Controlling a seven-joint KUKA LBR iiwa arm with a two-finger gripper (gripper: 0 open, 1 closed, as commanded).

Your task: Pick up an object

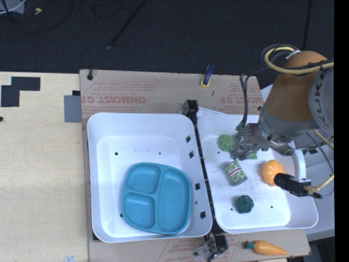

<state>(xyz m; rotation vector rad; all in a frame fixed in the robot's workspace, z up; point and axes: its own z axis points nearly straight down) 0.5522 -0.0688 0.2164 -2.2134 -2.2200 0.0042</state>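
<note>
The right bin (pixel 272 218) holds a light green leafy piece (pixel 225 142), a small can with a green label (pixel 235 173), an orange round fruit (pixel 271 171) and a dark green lump (pixel 244 203). My gripper (pixel 244 148) hangs over the bin's upper middle, just right of the leafy piece and above the can. Its dark fingers point down beside a bit of green, and the wrist hides how they stand. Nothing is visibly lifted.
The left bin (pixel 103 146) bears a blue divided plate (pixel 157 197). A toy carrot (pixel 264 248) lies outside, on the cardboard below the right bin. A black clip divider (pixel 196 157) joins the bins. The arm's orange band (pixel 297 86) looms over the right bin's far corner.
</note>
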